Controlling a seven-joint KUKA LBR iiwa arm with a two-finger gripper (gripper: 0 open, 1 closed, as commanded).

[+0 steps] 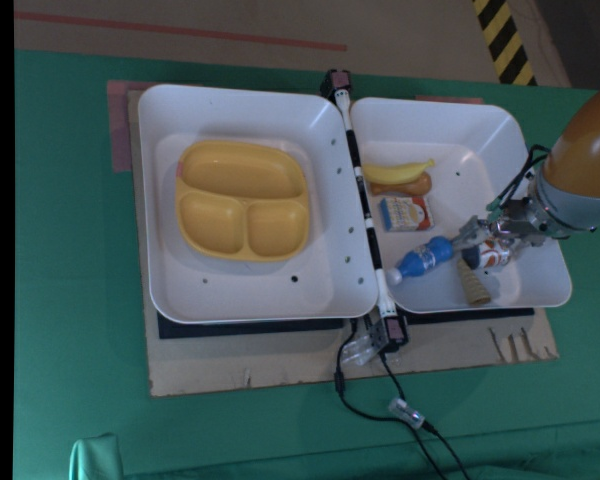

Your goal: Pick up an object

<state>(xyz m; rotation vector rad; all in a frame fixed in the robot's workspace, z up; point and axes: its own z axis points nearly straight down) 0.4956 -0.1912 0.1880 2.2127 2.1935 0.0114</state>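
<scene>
we have our gripper point(477, 238) low in the right bin point(540, 288), reaching in from the right, and its tips sit over a cluster of small things near the bin's front. the nearest candidate is the blue bottle point(424, 259), which lies on its side just to the left of the tips, its long axis running from the lower left, near the divider, up and to the right toward us. a small cone point(473, 285) lies just below the tips, and something small and reddish sits right under the wrist, too hidden to name. a banana point(398, 172) and a little box point(405, 212) lie farther back, apart from us. whether our fingers are apart or together we cannot tell, since the wrist and clutter blur them. the yellow tray point(242, 211) sits in the left bin point(180, 303), well away.
</scene>
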